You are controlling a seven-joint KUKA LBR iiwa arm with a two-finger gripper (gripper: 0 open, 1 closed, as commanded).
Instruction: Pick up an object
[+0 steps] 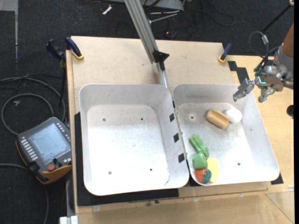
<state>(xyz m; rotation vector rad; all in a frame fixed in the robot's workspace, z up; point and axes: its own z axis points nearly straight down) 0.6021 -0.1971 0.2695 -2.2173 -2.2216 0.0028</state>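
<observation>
White right bin (pixel 261 148) holding tan roll (pixel 217 118), white egg (pixel 232 115), green toys (pixel 199 150); claw (pixel 254 91) spread, nothing between fingers, above far rim.

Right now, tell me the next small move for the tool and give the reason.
Probably bring the tool down and left toward the tan cylinder. The tool sits over the right bin's upper right rim with nothing between its fingers, and the cylinder, touching a white ball, is the nearest thing. The green pieces lie farther, near the bin's lower left.
</observation>
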